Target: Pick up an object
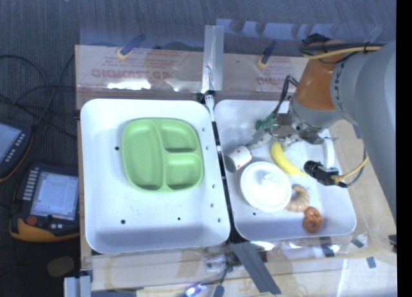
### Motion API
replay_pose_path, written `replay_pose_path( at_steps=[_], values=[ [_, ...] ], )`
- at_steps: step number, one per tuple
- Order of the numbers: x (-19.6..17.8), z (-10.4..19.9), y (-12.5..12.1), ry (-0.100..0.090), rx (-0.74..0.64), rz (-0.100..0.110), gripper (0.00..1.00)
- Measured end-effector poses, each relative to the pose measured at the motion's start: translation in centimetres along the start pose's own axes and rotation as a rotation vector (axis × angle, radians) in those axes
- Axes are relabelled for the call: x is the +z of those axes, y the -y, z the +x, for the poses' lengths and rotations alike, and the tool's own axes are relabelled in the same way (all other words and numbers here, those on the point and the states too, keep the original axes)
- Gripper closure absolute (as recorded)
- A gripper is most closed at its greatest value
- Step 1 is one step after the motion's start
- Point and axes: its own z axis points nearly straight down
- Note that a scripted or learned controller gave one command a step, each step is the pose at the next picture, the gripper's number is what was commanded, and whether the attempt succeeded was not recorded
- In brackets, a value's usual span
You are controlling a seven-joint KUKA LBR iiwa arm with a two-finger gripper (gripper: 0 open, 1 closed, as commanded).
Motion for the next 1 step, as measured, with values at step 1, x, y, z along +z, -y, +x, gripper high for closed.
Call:
replay_pose_path(
  at_steps=[1],
  values=[
    [-0.6, 0.03, 0.05, -0.003, 0.0, 0.004, 1.0]
  ],
)
